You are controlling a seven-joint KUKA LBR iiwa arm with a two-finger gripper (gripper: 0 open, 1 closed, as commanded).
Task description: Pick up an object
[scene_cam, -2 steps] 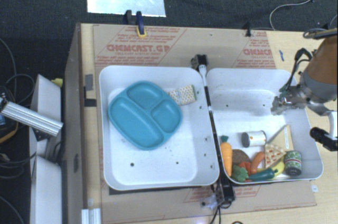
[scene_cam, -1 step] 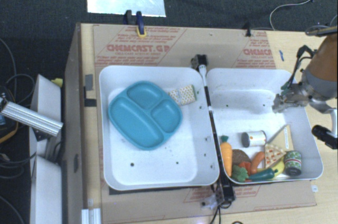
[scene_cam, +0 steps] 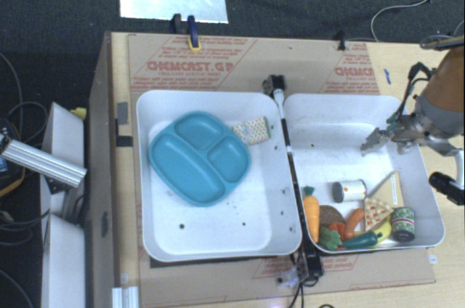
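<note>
My gripper (scene_cam: 373,142) hovered over the right bin (scene_cam: 341,119), holding nothing.
My arm (scene_cam: 443,92) was cut off at the right edge, and I could not make out how far my fingers stood apart. The toy food sat heaped in the bin's near corner: a carrot (scene_cam: 312,214), a small can (scene_cam: 403,223), a white cylinder (scene_cam: 350,190), others overlapping. A blue plate (scene_cam: 199,157) lay in the left bin (scene_cam: 211,237).

Item count, both bins

Two white bins (scene_cam: 218,245); one blue divided plate (scene_cam: 198,157); one patterned sponge (scene_cam: 252,130); one carrot (scene_cam: 311,216); one white cylinder (scene_cam: 350,190); one small can (scene_cam: 403,223).
</note>
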